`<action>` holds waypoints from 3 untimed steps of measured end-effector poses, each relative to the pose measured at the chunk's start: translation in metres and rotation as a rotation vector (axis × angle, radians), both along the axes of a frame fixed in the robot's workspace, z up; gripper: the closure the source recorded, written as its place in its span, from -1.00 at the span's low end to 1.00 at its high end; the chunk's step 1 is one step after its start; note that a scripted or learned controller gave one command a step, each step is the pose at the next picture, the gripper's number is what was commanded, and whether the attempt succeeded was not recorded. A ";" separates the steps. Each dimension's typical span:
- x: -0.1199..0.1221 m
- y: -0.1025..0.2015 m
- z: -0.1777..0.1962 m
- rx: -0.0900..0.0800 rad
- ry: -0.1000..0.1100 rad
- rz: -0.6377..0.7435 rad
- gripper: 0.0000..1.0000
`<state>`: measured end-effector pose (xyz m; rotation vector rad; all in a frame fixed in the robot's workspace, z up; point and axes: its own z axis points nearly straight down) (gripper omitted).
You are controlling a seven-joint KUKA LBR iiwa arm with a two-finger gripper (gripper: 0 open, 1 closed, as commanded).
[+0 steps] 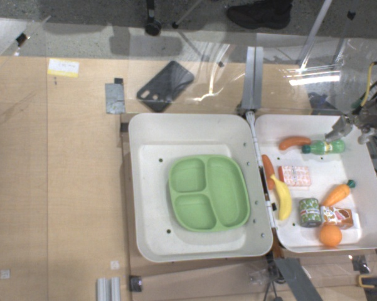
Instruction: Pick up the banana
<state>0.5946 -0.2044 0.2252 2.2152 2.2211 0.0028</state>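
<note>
- The counter (pixel 56 168) is pale wood and carries two shallow white bins side by side.
- The left bin (pixel 144 143) holds a green divided plate (pixel 209 193) with three compartments, lying near its middle.
- The right bin (pixel 370 174) holds all the small things.
- My hand (pixel 344 128) hangs over the far right part of the right bin, just above the green bottle; from this angle I cannot tell how it is set, and nothing shows in it.
- The banana (pixel 282 196) lies along the left wall of the right bin, its length running far to near, well apart from my hand.
- A red sausage-like piece (pixel 268 168) lies just at the banana's far end, against the same wall.
- A green bottle (pixel 324 147) lies on its side at the far end, touching an orange-red sausage (pixel 293 143) on its left.
- A pink-and-white packet (pixel 295 175) lies just right of the banana.
- A carrot (pixel 337 195) lies tilted towards the right side.
- A green can (pixel 309 211) sits near, beside a red-labelled packet (pixel 339 216).
- An orange (pixel 330 236) sits at the near edge.
</note>
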 end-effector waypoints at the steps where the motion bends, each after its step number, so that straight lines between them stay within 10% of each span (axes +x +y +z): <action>1: -0.020 0.059 -0.114 0.001 0.002 0.034 -1.00; 2: -0.084 0.106 -0.134 0.000 0.000 0.175 -1.00; 3: 0.039 0.071 -0.124 -0.001 -0.004 0.157 -1.00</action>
